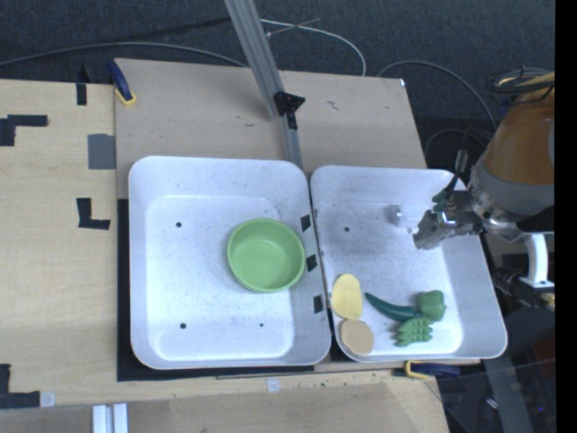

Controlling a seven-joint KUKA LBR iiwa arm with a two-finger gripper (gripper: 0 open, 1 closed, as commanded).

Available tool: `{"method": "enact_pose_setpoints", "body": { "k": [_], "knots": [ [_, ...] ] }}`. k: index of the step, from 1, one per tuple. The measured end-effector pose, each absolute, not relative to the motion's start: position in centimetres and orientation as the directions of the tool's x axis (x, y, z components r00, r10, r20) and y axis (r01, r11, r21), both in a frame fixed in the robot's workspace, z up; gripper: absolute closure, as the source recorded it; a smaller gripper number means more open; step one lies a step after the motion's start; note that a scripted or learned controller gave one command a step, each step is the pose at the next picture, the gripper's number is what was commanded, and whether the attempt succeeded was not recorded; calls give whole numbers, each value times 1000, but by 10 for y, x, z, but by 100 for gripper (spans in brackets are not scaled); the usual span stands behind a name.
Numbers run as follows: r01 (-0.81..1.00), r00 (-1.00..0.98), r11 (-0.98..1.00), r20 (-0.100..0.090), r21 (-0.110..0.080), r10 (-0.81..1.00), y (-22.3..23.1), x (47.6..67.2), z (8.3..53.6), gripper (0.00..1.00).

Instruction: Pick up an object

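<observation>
In the right bin (370,197) several toy foods lie near the front edge: a yellow piece (346,295), a tan round piece (357,336), a dark green chili-like piece (389,308), a green round piece (432,303) and a green bumpy piece (414,331). My gripper (427,234) hangs over the right part of this bin, behind the foods and apart from them. Nothing shows between its fingers.
A green bowl (265,254) sits in the left bin (162,188), near its right side. A grey pole (254,43) slants down to the gap between the bins at the back. A small grey spot (393,213) lies on the right bin floor left of the gripper.
</observation>
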State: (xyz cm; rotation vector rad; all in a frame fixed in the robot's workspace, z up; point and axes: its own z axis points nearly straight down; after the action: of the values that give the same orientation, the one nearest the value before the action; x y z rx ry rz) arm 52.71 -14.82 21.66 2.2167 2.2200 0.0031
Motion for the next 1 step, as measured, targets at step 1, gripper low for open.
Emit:
{"method": "enact_pose_setpoints", "body": {
  "k": [1],
  "knots": [
    [1000, -2, 2, -2, 5, 1000, -148, 528, 269, 100]
  ]
}}
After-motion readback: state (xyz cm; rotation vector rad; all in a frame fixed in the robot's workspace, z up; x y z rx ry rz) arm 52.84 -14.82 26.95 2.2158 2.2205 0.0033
